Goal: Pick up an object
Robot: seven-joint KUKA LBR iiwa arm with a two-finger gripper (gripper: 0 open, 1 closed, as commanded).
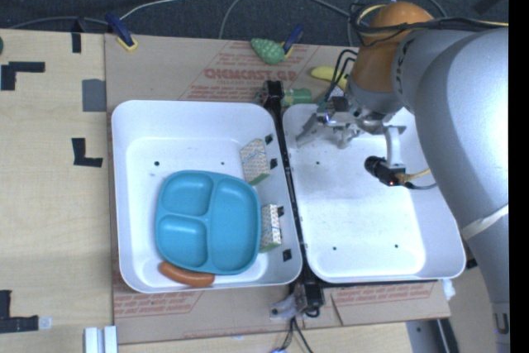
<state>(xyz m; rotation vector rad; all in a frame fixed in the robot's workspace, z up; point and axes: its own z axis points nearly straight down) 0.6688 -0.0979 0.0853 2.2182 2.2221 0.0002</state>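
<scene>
Gripper (331, 121) low at right bin's (364, 260) far left corner; finger state impossible to tell. Blue plate (207, 221) well apart, in left bin (136, 178).

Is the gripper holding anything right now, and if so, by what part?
Cannot be told. The gripper sits low over the back of the right bin; no object shows at it. The blue plate and hot dog lie in the left bin.

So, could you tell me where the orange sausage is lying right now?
The orange sausage lies in the left bin, at its front edge near the left corner, right against the lower rim of the blue divided plate.
</scene>
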